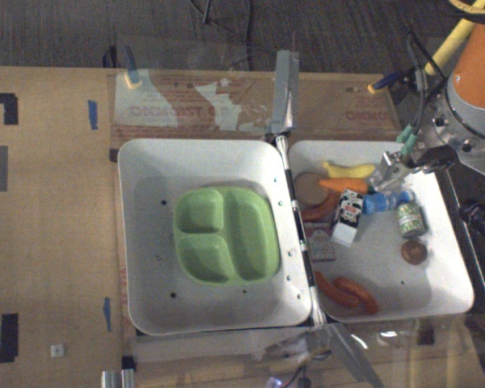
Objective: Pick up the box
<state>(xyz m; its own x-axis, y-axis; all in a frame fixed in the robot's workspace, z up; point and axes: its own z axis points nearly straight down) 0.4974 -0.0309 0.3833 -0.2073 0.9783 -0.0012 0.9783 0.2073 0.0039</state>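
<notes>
**Box lies left of the gripper in the crowded right bin**

We see the left bin [145, 176] holding a green tray [226, 234], with bare floor around it. The right bin [444, 289] is cluttered at its far left, open at its near right. The box [348, 217] lies just left and nearer than the gripper [388, 172]; whether that gripper is spread, we cannot tell. The arm [473, 87] slants in from the far right.

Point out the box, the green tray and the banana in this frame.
box [349, 216]: camera view, on its printed top face.
green tray [226, 234]: camera view, on the ridge between its compartments.
banana [349, 169]: camera view, on the middle of its curved body.
</notes>
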